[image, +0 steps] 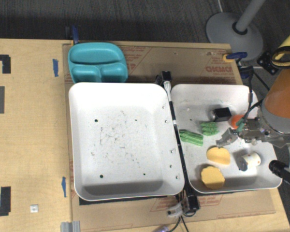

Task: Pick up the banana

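Observation:
Two yellow things lie in the front of the right bin (pixel 195 96). One is a pale yellow rounded piece (pixel 218 155), the likeliest banana. The other is a deeper yellow chunk (pixel 212 176) just in front of it. I cannot tell for certain which one is the banana. My gripper (pixel 228 137) hangs over the middle of the right bin, just behind and to the right of the pale yellow piece. Nothing visibly sits in it. The arm's orange band (pixel 282 100) is at the right edge.
The right bin also holds two green pieces (pixel 191 137) (pixel 209 128), a black block (pixel 221 113), a small orange item (pixel 237 121) and a white and grey cup (pixel 249 160). The left bin (pixel 121 139) adjoins it. A teal tray (pixel 97 62) stands behind the left bin.

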`<move>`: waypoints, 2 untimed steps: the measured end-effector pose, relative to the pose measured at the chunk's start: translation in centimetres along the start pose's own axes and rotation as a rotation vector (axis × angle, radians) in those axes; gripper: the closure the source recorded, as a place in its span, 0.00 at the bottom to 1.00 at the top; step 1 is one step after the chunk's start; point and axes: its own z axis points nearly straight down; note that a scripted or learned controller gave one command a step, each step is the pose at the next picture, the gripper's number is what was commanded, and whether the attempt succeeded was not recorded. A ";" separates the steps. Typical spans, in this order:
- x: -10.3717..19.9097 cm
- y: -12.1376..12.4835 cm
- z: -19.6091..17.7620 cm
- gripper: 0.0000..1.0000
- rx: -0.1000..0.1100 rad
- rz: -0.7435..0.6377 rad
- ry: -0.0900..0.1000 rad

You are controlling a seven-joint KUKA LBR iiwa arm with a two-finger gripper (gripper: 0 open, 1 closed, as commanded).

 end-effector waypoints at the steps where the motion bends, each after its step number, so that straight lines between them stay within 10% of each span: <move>1: 2.3 -0.9 10.8 0.00 0.000 -0.069 0.001; 2: 2.4 -0.8 9.7 1.00 -0.004 -0.069 0.001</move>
